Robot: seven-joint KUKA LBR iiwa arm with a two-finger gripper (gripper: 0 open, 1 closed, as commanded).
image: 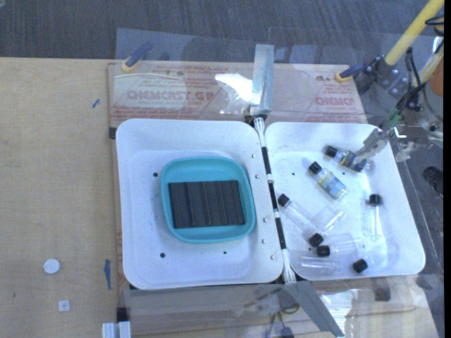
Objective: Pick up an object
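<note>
The right bin (407, 210) holds several small clear vials with black caps. One labelled vial (340, 155) lies at the bin's far side, its cap pointing left. My gripper (363, 159) reaches down from the right and its tip is at the right end of this vial, touching or nearly touching it. I cannot make out whether the vial is gripped. Another labelled vial (328, 182) lies just in front of it. More vials lie at the bin's middle (294, 211), right side (373, 218) and front (331, 248).
The left bin (134, 189) holds a teal tray (206, 201) with dark slotted inserts. A metal divider post (263, 76) stands behind the seam between the bins. A yellow rod (416, 23) and cabling sit at the far right.
</note>
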